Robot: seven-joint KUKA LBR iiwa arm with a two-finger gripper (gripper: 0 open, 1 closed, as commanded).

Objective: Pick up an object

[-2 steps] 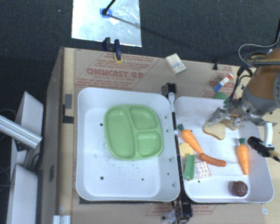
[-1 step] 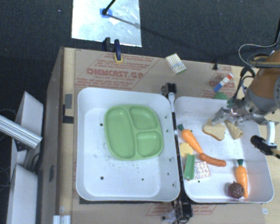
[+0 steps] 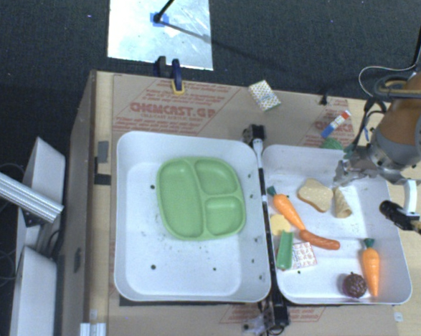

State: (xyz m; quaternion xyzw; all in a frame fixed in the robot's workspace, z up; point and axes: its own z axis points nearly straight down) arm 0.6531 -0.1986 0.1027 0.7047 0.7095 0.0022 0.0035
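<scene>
Camera view: gripper [image 3: 347,173] hovers over the right bin [image 3: 396,284], approach step; finger opening I cannot tell; bread slice [image 3: 315,195] lies at its 7 o'clock, next move needs lowering there

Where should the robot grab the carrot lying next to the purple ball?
Probably from above, across the thick orange middle of the carrot. It lies flat, green top pointing up-view, tapering toward the bin wall. The purple ball touches its left near the tip, so grip higher up.

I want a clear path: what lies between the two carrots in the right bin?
In the camera view, a sausage lies between the carrot by the divider and the carrot near the right edge.
</scene>
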